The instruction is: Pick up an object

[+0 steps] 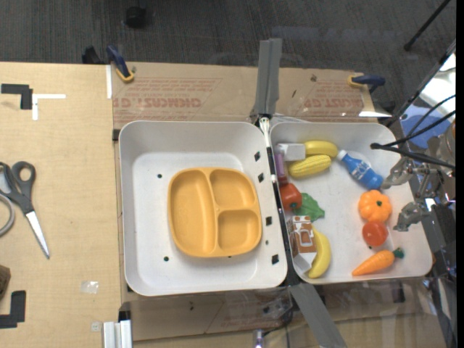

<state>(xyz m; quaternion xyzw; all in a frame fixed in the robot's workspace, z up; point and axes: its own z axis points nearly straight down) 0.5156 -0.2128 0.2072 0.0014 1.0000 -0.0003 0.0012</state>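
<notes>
The right bin [341,194] holds several toy foods. An orange pumpkin [374,206] and a red tomato [375,233] lie near its right wall, with a carrot [375,262] below them. A blue bottle [360,169], a corn cob [310,167] and a yellow banana [321,148] lie toward the back. Near the left wall are a red pepper with a green leaf [292,196], a printed packet [302,235] and a second banana [320,255]. My gripper [402,196] hangs at the bin's right rim, just right of the pumpkin. It is open, with nothing between its fingers.
The left bin [145,216] holds a yellow divided plate [214,212]. Scissors [26,201] lie on the bench at far left. A grey bar [268,78] runs up between the bins. Blue clamps [120,64] sit on the cardboard behind them. Cables cross at the right.
</notes>
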